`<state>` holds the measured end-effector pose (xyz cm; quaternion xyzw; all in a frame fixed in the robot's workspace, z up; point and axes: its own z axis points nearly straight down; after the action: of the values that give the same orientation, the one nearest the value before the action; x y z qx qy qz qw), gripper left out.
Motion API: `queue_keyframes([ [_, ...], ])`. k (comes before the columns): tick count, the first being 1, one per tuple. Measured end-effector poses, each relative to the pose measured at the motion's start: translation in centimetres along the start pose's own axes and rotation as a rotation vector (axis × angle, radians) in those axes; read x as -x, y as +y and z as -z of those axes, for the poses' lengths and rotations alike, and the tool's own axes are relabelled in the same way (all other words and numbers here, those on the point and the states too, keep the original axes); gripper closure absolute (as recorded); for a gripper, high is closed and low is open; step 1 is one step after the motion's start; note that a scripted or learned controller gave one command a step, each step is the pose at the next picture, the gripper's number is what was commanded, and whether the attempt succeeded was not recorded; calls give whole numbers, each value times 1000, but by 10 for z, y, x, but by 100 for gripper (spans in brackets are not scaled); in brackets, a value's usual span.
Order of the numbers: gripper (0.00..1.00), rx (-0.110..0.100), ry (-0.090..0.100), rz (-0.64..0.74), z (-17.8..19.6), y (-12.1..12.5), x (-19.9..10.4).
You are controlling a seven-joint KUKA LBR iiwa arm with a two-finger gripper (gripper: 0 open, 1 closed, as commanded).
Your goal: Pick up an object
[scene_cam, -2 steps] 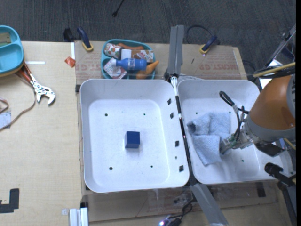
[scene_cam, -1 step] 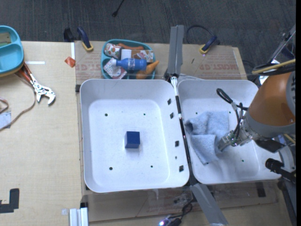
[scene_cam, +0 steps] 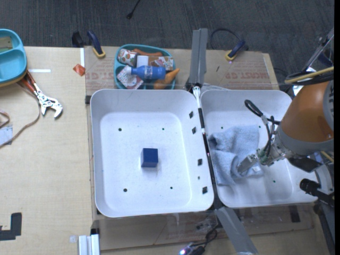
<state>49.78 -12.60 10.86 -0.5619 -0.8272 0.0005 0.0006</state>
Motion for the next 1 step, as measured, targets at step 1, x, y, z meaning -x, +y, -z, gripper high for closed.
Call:
queue_keyframes([
  [1, 0, 0, -1, -265, -18, 27, 48],
])
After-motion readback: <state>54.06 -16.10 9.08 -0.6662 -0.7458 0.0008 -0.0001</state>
